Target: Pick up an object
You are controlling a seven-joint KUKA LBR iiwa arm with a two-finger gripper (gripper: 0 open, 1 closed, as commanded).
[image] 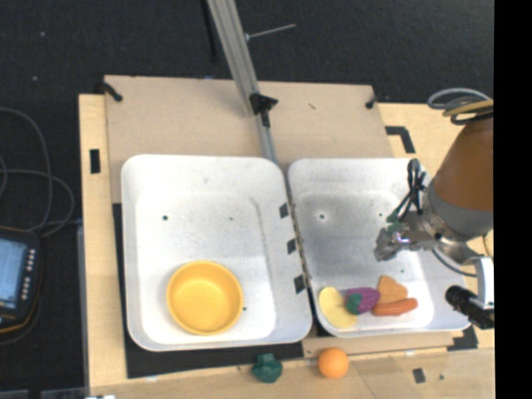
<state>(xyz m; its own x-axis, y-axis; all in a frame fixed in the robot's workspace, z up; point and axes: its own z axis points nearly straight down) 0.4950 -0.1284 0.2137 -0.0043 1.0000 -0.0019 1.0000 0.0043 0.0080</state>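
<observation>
My gripper [388, 248] hangs over the right part of the right bin [332, 198], just above a cluster of toy food at the bin's front edge. The cluster holds an orange wedge [391, 289], an orange-red carrot-like piece [396, 308], a purple and green piece [360, 300] and a pale yellow piece [333, 307]. The gripper stands apart from these, a little behind the orange wedge. A yellow bowl [204, 296] sits in the front of the left bin [199, 189].
An orange ball [332, 362] and a small green object [267, 367] lie on the bench in front of the bins. A metal pole [237, 56] slants down to the seam between the bins. The arm's orange band [468, 169] fills the right side.
</observation>
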